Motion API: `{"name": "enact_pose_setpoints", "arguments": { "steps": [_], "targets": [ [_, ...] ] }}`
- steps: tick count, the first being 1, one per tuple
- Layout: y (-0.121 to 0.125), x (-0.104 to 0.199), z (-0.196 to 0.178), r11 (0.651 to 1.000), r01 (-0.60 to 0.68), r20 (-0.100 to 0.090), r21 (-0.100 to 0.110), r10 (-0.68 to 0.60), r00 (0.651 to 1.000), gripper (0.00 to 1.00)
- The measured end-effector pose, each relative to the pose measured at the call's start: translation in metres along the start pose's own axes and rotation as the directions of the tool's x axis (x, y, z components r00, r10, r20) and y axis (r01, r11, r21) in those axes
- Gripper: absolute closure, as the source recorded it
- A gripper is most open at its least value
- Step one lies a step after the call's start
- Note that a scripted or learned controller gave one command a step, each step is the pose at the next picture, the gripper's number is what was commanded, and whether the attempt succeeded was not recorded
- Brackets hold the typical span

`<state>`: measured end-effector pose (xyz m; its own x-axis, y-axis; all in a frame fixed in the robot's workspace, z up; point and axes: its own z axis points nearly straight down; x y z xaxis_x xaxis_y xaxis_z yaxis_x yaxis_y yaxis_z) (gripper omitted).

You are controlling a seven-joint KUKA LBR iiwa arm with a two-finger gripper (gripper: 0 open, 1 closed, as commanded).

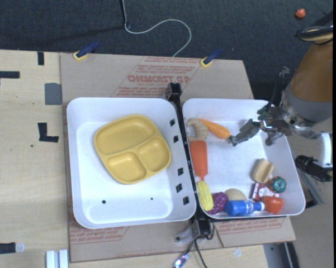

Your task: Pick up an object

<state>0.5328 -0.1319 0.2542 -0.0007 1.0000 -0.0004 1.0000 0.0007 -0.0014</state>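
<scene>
- Two shallow white bins sit side by side on my tabletop; my gripper (247,132) hangs over the right white bin (243,163), near its far edge.
- I read this as the approach: fingers look spread, nothing between them.
- Nearest target, the small orange plastic carrot (216,129), lies just beside them; next I'd lower and close.
- The left white bin (84,197) carries a yellow divided plate (132,148).

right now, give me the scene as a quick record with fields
left bin: yellow divided plate
right bin: carrot, orange sausage-shaped toy, corn cob, blue bottle, other small toys along the near edge
arm: reaches in from the right
claw: over the right bin's far side, nothing seen held
</scene>
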Motion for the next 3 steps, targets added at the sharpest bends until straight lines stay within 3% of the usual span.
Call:
{"name": "enact_pose_setpoints", "arguments": {
  "steps": [1,2,3],
  "targets": [
    [0.0,0.0,-0.01,1.0,0.001,0.0,0.001,-0.001,1.0,1.0],
    [-0.023,0.069,-0.13,1.0,0.009,-0.002,-0.013,-0.009,1.0,1.0],
    [-0.05,0.167,-0.158,1.0,0.012,-0.003,-0.003,-0.012,1.0,1.0]
  ]
}}
